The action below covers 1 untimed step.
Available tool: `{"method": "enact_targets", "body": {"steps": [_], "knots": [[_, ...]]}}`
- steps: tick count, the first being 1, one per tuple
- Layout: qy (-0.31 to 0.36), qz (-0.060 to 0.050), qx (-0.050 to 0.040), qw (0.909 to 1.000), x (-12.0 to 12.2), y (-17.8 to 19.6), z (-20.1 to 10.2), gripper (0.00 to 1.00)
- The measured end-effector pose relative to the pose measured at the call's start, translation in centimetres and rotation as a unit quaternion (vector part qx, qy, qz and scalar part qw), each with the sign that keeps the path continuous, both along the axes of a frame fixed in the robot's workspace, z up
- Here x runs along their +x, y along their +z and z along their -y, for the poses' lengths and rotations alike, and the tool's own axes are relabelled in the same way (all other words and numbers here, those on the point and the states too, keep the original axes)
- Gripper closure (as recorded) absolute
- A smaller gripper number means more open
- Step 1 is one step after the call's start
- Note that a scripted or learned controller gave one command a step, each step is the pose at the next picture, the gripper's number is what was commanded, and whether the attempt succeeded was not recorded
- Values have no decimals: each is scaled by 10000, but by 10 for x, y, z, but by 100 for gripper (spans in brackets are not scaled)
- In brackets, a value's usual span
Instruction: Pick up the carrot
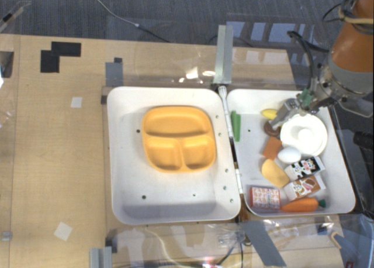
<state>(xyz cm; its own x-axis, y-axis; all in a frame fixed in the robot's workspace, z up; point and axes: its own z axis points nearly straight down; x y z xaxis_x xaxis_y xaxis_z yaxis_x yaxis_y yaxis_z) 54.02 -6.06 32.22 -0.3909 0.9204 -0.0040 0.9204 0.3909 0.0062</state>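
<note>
Wooden tabletop (58,161) below me: my pincer (279,117) hovers over the right white bin (345,193), grip unreadable, well apart from the orange carrot (299,205).

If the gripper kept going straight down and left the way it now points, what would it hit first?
Likely the small brown piece just ahead of the gripper, beside the yellow item; depth is unclear. The carrot lies well off that line.

I see the carrot (299,205) lying at the right bin's (346,179) front edge. My tool (290,109) hangs well apart, near the white bowl (304,134).
</note>
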Motion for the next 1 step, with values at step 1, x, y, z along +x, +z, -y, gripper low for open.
{"method": "enact_targets", "body": {"steps": [1], "knots": [[-397,-88,4,9992,3,-137,15,0]]}}
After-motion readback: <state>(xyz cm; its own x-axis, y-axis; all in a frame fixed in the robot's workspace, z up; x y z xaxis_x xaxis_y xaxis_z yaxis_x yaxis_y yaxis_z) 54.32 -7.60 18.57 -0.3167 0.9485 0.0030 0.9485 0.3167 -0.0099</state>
